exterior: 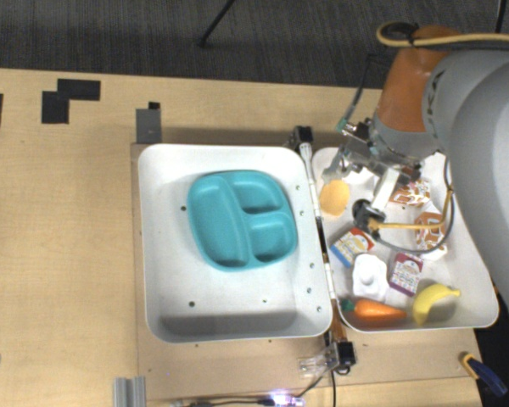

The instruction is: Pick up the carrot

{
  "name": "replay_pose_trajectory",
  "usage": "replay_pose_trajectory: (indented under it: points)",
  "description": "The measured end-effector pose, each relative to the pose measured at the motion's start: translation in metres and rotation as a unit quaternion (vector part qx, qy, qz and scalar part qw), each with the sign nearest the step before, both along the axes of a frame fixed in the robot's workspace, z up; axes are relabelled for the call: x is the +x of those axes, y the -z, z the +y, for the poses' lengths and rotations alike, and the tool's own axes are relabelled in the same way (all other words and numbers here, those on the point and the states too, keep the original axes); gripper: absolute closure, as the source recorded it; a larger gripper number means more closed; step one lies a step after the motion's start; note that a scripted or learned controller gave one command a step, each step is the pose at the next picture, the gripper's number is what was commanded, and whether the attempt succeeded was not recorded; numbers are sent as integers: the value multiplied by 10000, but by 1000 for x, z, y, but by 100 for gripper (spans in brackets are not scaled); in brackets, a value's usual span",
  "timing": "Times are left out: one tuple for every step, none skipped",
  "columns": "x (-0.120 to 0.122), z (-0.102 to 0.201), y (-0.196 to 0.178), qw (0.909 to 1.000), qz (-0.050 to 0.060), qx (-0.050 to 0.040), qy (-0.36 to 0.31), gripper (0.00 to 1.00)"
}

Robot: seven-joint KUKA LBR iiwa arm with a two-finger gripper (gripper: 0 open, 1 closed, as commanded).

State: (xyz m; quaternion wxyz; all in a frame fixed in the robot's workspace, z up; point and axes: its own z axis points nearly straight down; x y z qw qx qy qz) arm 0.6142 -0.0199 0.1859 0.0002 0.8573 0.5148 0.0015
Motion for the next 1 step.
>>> replay_pose_trajectory:
  points:
    - [-24, -5, 2, 9997, 21, -1, 250, 0]
